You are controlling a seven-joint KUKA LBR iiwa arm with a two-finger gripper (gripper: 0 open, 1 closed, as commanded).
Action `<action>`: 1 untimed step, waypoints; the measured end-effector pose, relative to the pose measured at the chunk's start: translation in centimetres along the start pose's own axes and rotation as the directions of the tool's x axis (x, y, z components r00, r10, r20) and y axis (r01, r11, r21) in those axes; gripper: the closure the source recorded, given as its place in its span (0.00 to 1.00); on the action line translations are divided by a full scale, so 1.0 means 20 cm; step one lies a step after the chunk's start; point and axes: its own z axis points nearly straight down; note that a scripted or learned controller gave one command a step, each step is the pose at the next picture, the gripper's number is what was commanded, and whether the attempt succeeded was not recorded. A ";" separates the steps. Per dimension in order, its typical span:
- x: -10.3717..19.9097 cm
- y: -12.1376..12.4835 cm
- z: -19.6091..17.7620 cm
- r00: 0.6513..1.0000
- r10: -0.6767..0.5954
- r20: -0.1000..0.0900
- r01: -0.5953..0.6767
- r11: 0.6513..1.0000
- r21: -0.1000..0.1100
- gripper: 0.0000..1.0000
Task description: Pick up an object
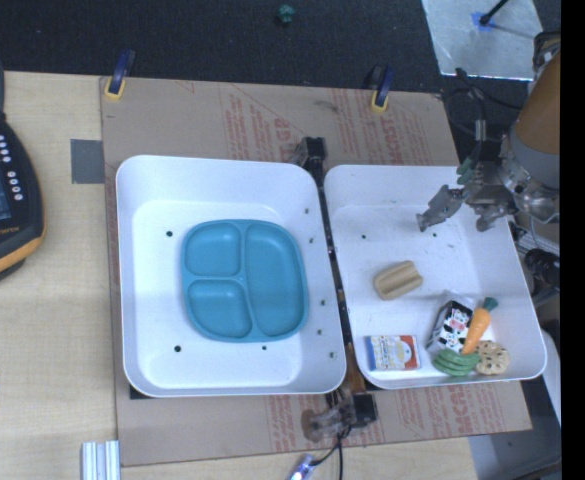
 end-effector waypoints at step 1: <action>0.23 -0.23 0.61 1.000 0.000 -0.001 0.000 1.000 0.003 0.00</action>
